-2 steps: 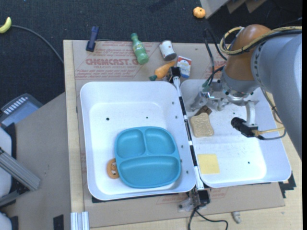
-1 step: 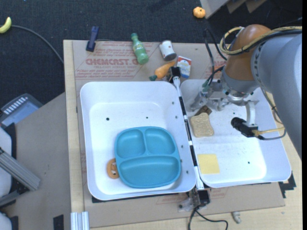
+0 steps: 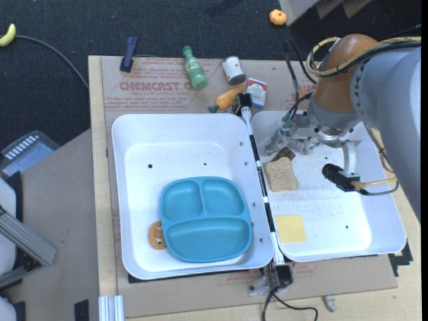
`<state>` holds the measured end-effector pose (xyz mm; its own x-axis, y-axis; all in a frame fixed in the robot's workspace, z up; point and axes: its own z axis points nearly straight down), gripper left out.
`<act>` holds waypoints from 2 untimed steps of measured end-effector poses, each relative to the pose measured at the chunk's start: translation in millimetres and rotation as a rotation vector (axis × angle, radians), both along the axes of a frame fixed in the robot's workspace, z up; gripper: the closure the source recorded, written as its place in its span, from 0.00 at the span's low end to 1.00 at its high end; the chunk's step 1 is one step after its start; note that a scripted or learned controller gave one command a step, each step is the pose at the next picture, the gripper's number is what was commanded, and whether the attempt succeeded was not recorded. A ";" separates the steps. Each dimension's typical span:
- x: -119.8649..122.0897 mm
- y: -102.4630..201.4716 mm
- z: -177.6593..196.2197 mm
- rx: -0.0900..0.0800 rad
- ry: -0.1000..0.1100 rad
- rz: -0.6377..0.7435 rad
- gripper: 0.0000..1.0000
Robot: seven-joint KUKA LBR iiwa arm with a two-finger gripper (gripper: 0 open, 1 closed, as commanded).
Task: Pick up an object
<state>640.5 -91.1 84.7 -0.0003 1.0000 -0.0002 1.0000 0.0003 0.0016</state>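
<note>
My gripper [image 3: 283, 148] is low in the far left corner of the right bin [image 3: 374, 212], reaching in from the right. Just below it a brown slice of toast [image 3: 281, 176] lies flat on the bin floor, its upper edge close to or touching the gripper tip. I see nothing lifted off the floor. A yellow cheese square [image 3: 291, 228] lies nearer the front of the same bin. In the left bin [image 3: 134, 146] sits a blue divided plate [image 3: 204, 218], with a small brown pretzel [image 3: 156, 235] tucked against its left edge.
Beyond the bins, on the board, lie a green bottle [image 3: 194, 67], a white can [image 3: 233, 69], an orange carrot [image 3: 227, 99], a small box [image 3: 256, 92] and a blue item [image 3: 128, 53]. The arm covers the right bin's far right side.
</note>
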 end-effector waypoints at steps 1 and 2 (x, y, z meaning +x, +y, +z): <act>0.0 0.0 0.0 0.000 0.000 0.000 0.00; 0.0 0.0 0.0 0.000 0.000 0.000 0.00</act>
